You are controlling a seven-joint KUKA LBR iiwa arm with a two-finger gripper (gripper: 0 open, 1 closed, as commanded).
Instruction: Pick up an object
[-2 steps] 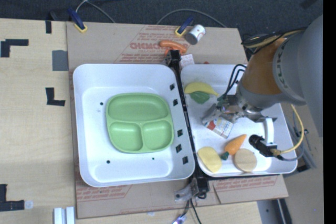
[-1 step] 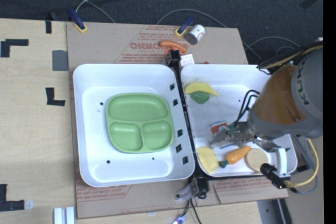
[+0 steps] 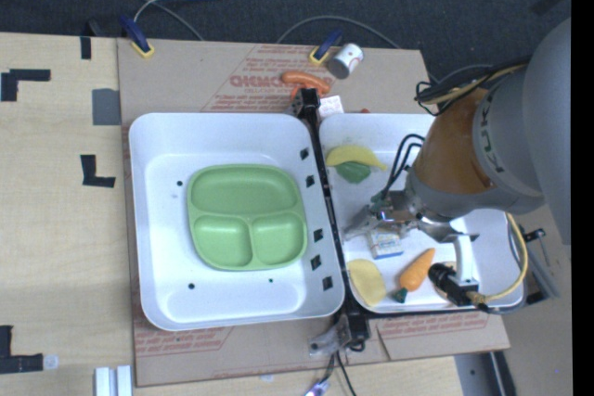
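My gripper (image 3: 373, 216) hangs low over the middle of the right bin (image 3: 492, 292), pointing toward the bin's left wall. Just below it lies a small white and blue packet (image 3: 385, 245). An orange carrot (image 3: 417, 269) with a green stem rests to the lower right of the gripper. A pale yellow piece (image 3: 366, 279) lies at the bin's front left. A yellow banana (image 3: 348, 154) and a green item (image 3: 353, 171) sit at the back left of the bin, above the gripper. I see nothing held by the gripper.
The left bin (image 3: 158, 199) bears a green divided plate (image 3: 247, 216). The black divider (image 3: 320, 199) between the bins runs close to the gripper's left. Clamps, an orange item (image 3: 304, 80) and a small cylinder (image 3: 344, 60) sit behind the bins. The grey arm (image 3: 501, 144) covers the right bin's right side.
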